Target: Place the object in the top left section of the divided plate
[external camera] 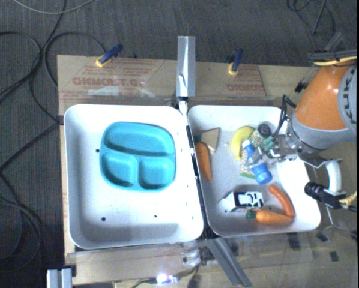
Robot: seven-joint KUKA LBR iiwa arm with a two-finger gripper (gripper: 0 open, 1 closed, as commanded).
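Dark carpet with loose cables surrounds a bench bearing two white bins. Left bin (77, 209) holds the blue divided plate (138, 155), long axis running left to right; nothing lies in its sections. Right bin (215, 221) holds a banana (241, 138), a blue-capped bottle (259, 171), carrots (204, 161) and a sausage (283, 200). Gripper (260, 149) hangs over the banana and bottle; finger state cannot be determined, nor any hold. Target section lies well left, across the shared bin walls.
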